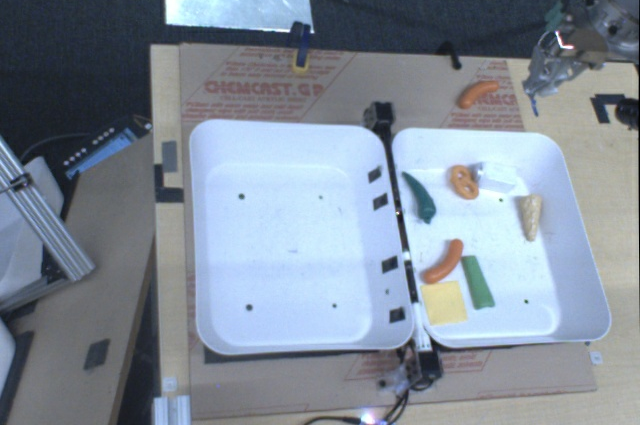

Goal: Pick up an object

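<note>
Arm's jaws (540, 76) hang over the bench (575, 123), above & to the right of the right bin's (575, 203) far-right corner, outside it. Can't tell if jaws are spread or pressed together; nothing visible between them.

Inside right bin: dark green pepper (421, 197) near the divider w/ left bin (290, 143); pretzel-like orange ring (463, 181) & clear wrapper (496, 177) toward far wall; beige piece (530, 216) by right wall; orange sausage (443, 261), green block (477, 280) & yellow square (444, 302) toward near wall.

2nd orange sausage (479, 94) lies on cardboard beyond the right bin's far wall, left of jaws.
</note>
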Motion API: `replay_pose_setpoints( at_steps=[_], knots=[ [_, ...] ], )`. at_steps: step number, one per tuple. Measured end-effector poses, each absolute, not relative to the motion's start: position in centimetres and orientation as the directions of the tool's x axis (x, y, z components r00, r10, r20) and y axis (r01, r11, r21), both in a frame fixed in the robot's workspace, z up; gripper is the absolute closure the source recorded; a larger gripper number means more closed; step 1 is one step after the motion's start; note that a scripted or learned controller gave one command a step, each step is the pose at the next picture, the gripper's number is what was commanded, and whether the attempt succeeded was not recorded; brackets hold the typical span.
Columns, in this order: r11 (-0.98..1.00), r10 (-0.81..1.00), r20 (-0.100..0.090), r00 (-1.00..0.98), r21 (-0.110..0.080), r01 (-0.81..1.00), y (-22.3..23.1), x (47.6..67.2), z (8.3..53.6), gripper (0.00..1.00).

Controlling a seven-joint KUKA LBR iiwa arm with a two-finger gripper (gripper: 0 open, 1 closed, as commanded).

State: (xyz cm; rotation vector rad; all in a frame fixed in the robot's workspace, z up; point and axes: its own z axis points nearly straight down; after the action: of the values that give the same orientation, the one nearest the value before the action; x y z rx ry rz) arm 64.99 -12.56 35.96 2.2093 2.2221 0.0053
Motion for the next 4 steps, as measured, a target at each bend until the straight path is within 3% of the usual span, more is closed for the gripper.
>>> replay_pose_setpoints(
  at_steps=[1, 4],
  knots=[
    [0.006, 1.000, -0.001, -0.006, 0.005, 1.000, -7.2, 66.9, 35.7, 1.00],
    [0.006, 1.000, 0.001, -0.006, 0.004, 1.000, 11.4, 66.9, 37.6, 1.00]
  ],
)
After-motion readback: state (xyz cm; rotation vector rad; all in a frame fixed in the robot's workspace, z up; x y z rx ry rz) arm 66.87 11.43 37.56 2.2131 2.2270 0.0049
